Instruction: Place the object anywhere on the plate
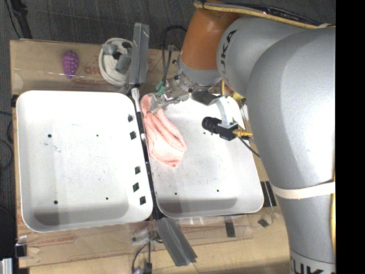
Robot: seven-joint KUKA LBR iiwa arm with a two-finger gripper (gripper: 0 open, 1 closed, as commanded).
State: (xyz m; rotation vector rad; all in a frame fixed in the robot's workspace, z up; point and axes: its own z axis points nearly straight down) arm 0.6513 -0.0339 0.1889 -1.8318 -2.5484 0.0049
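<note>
A pink crumpled cloth-like object (164, 135) lies along the left side of the right bin (228, 181), stretching from the bin's back left corner toward its middle. My gripper (165, 96) is at the object's upper end, right over or against it, close to the wall between the two bins. The grey arm with its orange band (205, 39) comes in from the right and hides the back right part of that bin.
The left bin (74, 158) shows bare white floor. Behind it on the bench are a small purple object (70, 63) and a white coil of cable (114, 59). A grey bracket (138, 50) stands at the back between the bins.
</note>
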